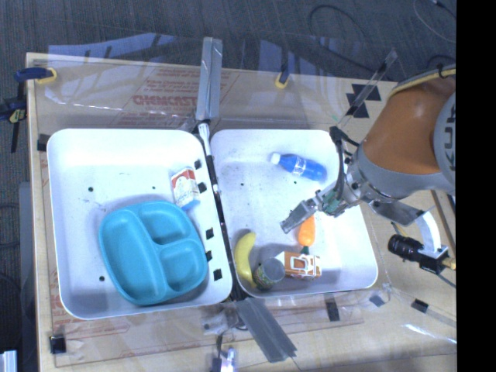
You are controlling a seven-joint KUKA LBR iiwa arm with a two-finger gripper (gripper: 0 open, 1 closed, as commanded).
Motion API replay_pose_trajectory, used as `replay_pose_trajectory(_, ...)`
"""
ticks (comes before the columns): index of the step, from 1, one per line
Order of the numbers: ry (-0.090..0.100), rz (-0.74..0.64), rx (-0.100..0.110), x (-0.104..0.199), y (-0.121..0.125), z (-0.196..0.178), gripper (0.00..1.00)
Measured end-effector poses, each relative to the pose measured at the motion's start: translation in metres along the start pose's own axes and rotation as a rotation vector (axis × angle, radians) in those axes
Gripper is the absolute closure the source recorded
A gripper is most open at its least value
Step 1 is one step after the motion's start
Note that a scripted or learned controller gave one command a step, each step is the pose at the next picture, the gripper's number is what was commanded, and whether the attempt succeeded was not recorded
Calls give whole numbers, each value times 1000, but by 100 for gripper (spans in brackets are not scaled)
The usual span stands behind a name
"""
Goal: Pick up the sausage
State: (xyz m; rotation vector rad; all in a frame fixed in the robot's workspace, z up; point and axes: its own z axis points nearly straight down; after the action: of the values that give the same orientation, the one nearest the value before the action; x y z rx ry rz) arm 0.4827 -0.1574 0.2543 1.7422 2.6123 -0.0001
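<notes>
Seemingly the approach is in hand: the gripper (pixel 298 219) hangs low in the right bin (pixel 256 149), holding nothing; how far open it is, I cannot tell. No certain sausage is visible; an orange piece (pixel 308 232) lies just beside the tip, a banana (pixel 244 258) beyond. Next: find the sausage, then descend.

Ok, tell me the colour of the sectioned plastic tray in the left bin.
The sectioned plastic tray is light turquoise blue, seen best in the overhead camera view.

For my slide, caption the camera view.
Gripper hovers in right bin above orange item, near banana.
</notes>
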Motion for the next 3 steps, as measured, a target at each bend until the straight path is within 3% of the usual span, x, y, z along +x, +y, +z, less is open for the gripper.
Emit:
replay_pose_trajectory(1,4,53,6,34,10,124,0)
replay_pose_trajectory(2,2,64,2,-30,45,119,0)
replay_pose_trajectory(3,4,-38,3,-69,30,163,0)
